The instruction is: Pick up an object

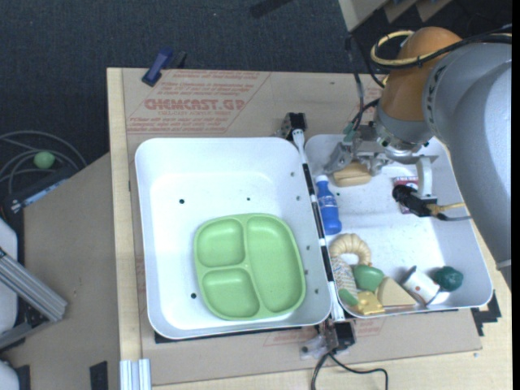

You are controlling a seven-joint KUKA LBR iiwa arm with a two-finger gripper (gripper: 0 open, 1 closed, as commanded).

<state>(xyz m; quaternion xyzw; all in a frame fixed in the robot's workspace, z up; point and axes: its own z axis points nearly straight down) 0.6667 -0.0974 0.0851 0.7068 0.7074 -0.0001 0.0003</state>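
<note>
The gripper point(362, 154) sits at the right bin's point(463, 242) far corner, over a tan block point(352, 176) — grip state I cannot tell. Descend straight and centred before closing, clear of the blue bottle point(327, 207).

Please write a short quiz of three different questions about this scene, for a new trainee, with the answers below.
1. True or false: the green divided plate lies in the left bin.
2. Which object lies along the right bin's left wall? A) blue bottle B) dark green ball C) tan block
3. Fill in: the gripper is above the ____ end of the right bin.

Key
1. True.
2. A.
3. Far; it is just above the tan block.
</note>
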